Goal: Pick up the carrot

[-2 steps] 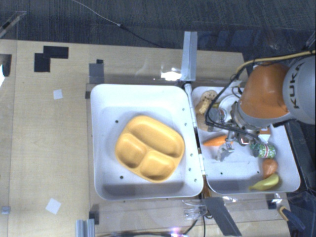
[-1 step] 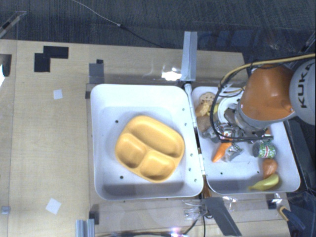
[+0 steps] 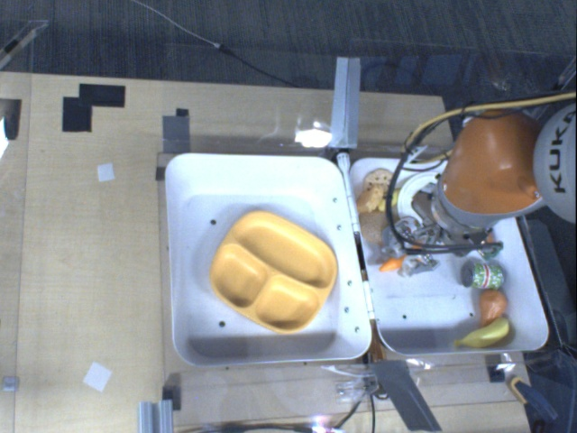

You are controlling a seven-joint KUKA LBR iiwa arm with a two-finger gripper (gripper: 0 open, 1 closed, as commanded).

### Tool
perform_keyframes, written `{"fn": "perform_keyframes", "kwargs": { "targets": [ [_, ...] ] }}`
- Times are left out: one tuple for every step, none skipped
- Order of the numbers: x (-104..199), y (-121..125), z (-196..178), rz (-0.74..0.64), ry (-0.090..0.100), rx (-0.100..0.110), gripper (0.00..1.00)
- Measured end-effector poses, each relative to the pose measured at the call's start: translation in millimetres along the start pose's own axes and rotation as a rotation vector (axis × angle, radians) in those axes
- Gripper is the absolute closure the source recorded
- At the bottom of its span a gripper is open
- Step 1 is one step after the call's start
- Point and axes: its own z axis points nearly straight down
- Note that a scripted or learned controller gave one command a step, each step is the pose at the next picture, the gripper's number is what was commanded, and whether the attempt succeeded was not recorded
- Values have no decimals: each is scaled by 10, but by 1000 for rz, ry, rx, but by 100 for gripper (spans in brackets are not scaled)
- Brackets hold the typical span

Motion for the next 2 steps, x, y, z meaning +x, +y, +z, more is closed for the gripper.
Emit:
{"fn": "perform_keyframes", "kwargs": {
  "targets": [
    [421, 355, -209, 291, 16, -8, 100],
    [421, 356, -208, 291, 16, -8, 0]
  ]
}}
